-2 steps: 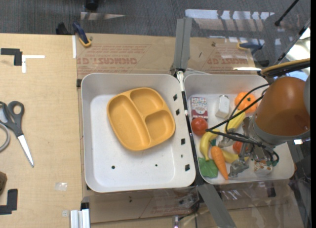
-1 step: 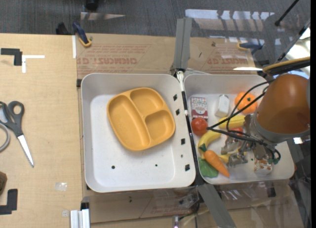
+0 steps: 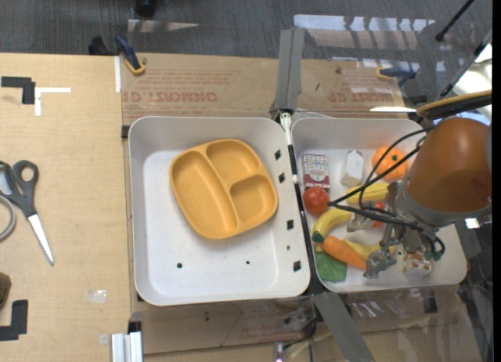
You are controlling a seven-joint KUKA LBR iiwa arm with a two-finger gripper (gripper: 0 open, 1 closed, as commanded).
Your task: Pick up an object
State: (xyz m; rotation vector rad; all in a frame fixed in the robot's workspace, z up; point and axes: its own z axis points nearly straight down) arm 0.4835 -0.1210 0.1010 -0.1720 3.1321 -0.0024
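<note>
Down over the right bin we go, where the gripper sits low among the toy food at the front of the pile, the arm's orange band bulking large above it. Whether the gripper is apart or together, I cannot tell; the metal parts blur into the clutter. Just left of it lies a carrot, touching a green leafy piece at the bin's front left. A banana curves behind the carrot, with a red tomato beside it near the divider. Further back stand a small red-and-white carton and a white bottle-like item, and an orange fruit peeks out by the arm. Over in the left bin, a yellow divided plate rests alone, tilted diagonally. On the bench at far left lie scissors
</note>
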